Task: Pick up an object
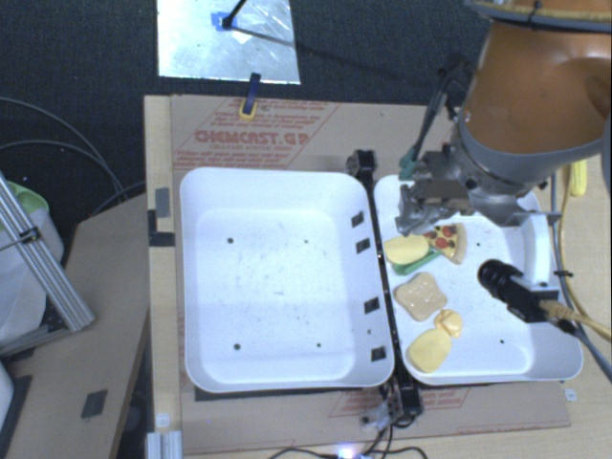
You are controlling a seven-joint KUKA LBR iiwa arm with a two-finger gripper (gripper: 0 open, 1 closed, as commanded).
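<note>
While gripper (pixel 417 216) hangs over right bin (pixel 507 348), pizza slice (pixel 448 241) lies just beside; grip — cannot tell.

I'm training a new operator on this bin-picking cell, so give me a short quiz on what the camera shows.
1. Multiple choice: which bin holds the toy food? A. the view's left bin; B. the view's right bin; C. both.
2. True or false: the gripper hangs over the view's left bin.
3. Fill in the colour: just left of the pizza slice in the view lies a ____ piece.

Key: 1 B. 2 false, it is over the far left corner of the view's right bin. 3 yellow: the yellow piece.
</note>
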